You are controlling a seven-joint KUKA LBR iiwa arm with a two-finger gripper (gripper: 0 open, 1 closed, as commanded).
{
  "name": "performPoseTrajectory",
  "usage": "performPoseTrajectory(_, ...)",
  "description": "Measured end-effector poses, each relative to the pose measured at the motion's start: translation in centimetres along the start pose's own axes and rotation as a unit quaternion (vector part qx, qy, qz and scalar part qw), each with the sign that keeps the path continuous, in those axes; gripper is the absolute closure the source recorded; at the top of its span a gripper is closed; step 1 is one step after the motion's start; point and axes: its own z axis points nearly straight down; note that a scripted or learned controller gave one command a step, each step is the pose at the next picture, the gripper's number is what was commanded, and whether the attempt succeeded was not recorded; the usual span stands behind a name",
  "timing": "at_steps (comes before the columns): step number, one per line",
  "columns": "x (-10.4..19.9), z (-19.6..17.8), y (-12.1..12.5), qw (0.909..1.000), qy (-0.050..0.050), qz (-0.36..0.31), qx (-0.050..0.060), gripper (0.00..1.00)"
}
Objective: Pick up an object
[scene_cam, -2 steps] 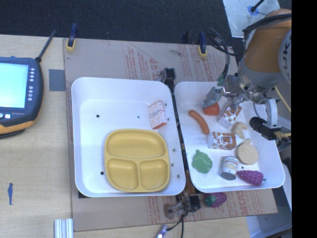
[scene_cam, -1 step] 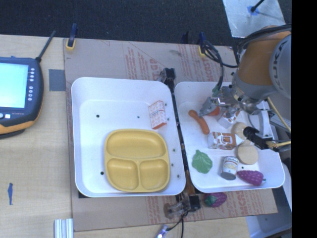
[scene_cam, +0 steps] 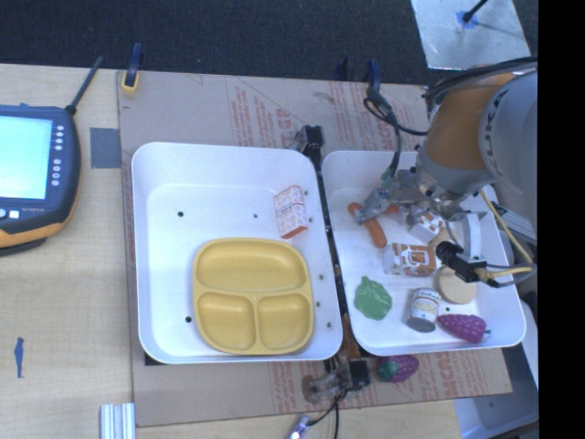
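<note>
My gripper (scene_cam: 373,207) hangs low over the upper left part of the right bin (scene_cam: 338,167), reaching in from the right under the grey and orange arm. An orange sausage-shaped piece (scene_cam: 376,234) lies right below it, and part of that piece is hidden by the gripper. Further down the same bin lie a brown snack packet (scene_cam: 413,260), a green leafy piece (scene_cam: 372,298), a small tin can (scene_cam: 423,309), a purple bunch of grapes (scene_cam: 462,326) and a pale round disc (scene_cam: 455,287).
The left bin (scene_cam: 160,172) holds a yellow divided plate (scene_cam: 252,295) and a small red-and-white carton (scene_cam: 291,212). A handheld control pad (scene_cam: 32,172) lies at the far left of the bench. Another purple and green toy (scene_cam: 398,368) sits outside the right bin's front edge.
</note>
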Motion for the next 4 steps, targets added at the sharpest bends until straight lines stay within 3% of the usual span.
performPoseTrajectory(1,-0.1,1.2,2.6,1.0000,0.000,-0.001,0.001,0.00)
performPoseTrajectory(2,1.0,1.4,2.7,1.0000,0.000,-0.002,0.001,0.00)
performPoseTrajectory(3,0.9,0.3,2.7,1.0000,0.000,-0.003,0.002,1.00)
performPoseTrajectory(4,5.6,-8.7,-0.7,1.0000,0.001,-0.001,0.000,1.00)
